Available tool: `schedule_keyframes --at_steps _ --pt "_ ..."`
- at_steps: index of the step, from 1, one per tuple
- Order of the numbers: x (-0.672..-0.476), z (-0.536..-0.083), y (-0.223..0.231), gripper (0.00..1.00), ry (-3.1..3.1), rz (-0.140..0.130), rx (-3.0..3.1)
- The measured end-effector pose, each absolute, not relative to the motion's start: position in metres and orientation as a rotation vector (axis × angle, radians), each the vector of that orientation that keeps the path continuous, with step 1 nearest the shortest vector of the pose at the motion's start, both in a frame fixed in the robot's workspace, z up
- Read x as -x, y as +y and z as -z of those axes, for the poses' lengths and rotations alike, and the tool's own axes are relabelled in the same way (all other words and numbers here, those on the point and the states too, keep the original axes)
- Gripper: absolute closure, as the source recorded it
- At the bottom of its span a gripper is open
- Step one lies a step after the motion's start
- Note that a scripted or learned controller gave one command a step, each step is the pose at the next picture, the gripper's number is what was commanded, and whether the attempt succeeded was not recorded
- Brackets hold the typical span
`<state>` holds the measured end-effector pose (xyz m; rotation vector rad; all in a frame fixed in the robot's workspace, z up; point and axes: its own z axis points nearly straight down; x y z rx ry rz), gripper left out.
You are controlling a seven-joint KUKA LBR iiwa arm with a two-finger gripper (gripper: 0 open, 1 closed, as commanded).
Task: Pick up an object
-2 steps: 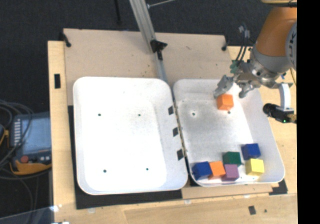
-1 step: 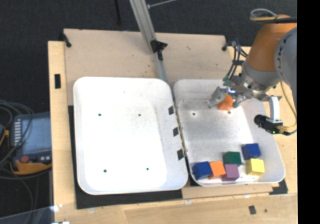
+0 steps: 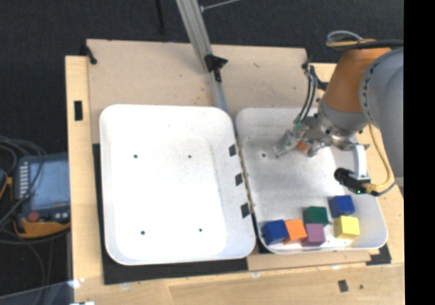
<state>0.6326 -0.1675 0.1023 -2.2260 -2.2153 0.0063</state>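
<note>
Leftmost, the left bin (image 3: 166, 181) sits against the right bin (image 3: 272, 127). Along the right bin's 6 o'clock edge lies a row of blocks: blue block (image 3: 274, 231), orange block (image 3: 296, 229), purple block (image 3: 314, 233), green block (image 3: 315, 214) just behind it, then yellow block (image 3: 347, 226) with a second blue block (image 3: 341, 204) at its 12 o'clock. The gripper (image 3: 293, 144) hangs over the bin's 12 o'clock half, well apart from the blocks; whether its claw is released or clenched cannot be told.
</note>
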Motion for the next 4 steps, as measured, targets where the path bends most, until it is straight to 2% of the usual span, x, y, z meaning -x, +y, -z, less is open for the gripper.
schedule_keyframes --at_steps 1,4 --pt "-0.634 -0.117 -0.168 1.00 -2.214 0.002 2.234" --pt "-0.638 -0.248 -0.167 1.00 -2.230 0.005 2.220"
